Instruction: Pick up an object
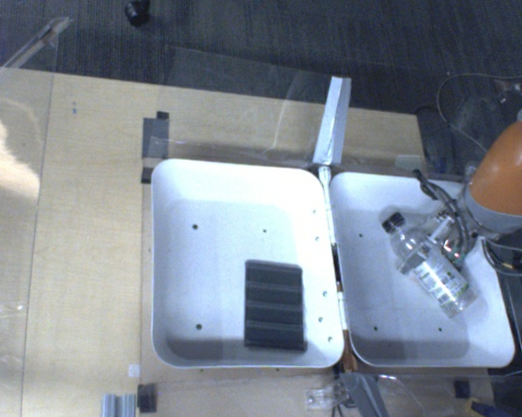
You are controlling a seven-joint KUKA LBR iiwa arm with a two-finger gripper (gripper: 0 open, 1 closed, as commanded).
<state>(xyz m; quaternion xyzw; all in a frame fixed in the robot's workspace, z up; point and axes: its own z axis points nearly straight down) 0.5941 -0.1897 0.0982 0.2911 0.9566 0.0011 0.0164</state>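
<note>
Beside the black ridged block [275, 305], in the neighbouring right bin [362, 280], lies a clear plastic bottle [427, 262]: probably light, slippery; grip mid-body. Finger state undeterminable.

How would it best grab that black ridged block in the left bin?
Probably from straight above, fingers closing across the narrow width of the black ridged block, near its middle. It lies flat on the floor of the left bin, long sides free, though its near end sits close to the front wall.

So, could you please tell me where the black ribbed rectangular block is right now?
In the camera view, the black ribbed rectangular block lies flat in the left white bin, toward its near right corner, close to the divider shared with the right white bin.
</note>
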